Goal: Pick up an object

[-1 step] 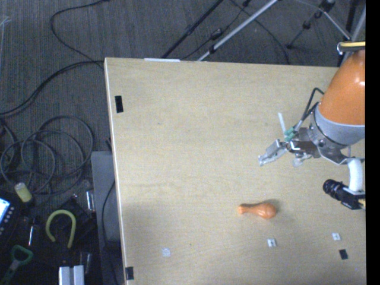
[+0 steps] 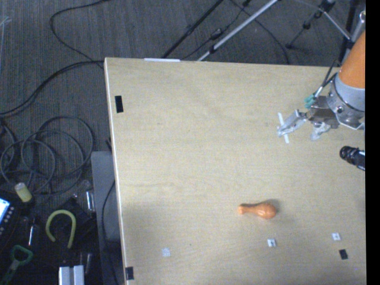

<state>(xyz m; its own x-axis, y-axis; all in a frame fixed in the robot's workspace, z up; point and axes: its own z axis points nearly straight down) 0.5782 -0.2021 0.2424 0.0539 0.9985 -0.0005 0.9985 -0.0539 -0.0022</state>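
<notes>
A small orange object [image 2: 259, 209], shaped like a gourd with a thin neck pointing left, lies on the pale wooden bench top [image 2: 196, 147] toward the front right. My gripper [image 2: 300, 130] hangs at the right side, well behind the orange object and apart from it. Its two pale fingers [image 2: 285, 127] are spread, with nothing between them. The grey wrist and the orange band of the arm reach in from the right edge.
Small black tags [image 2: 119, 104] and white markers [image 2: 272, 242] dot the bench surface. The bench's left edge drops to a floor with cables [image 2: 47, 153] and tools; tripod legs [image 2: 249, 16] stand behind the far edge.
</notes>
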